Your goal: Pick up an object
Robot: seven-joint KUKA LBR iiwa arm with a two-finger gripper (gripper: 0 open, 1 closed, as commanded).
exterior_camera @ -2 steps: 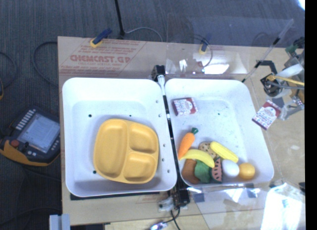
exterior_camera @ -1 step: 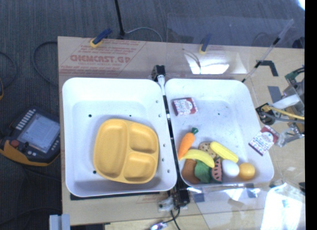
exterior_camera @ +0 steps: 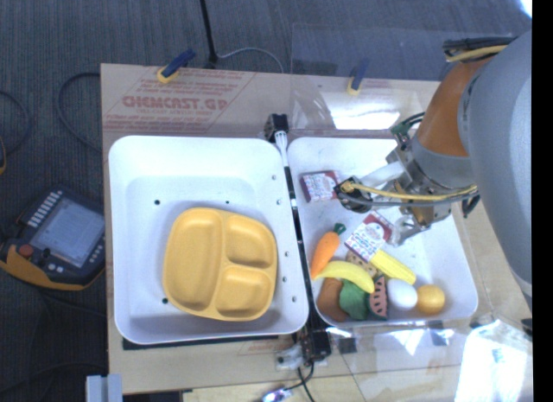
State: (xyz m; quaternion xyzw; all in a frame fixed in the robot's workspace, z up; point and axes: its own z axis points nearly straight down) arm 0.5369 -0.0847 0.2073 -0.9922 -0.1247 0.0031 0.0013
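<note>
Grey arm [exterior_camera: 510,132] looms over the right bin [exterior_camera: 458,262]; its gripper [exterior_camera: 413,219] hangs beside a red-and-white packet [exterior_camera: 367,238], grip state unclear. Toy food, including a carrot [exterior_camera: 323,252] and banana [exterior_camera: 347,273], crowds the near corner; a descent centred on one isolated item seems best.

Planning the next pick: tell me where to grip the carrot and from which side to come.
Grip the carrot across its orange body, near the middle, coming from above. It lies tilted, leaf end up-right, and its upper half has bare bin floor on both sides; the lower tip abuts the banana.

Dark grey carpet floor [exterior_camera: 86,11]; brown board [exterior_camera: 251,102] under bins
</note>
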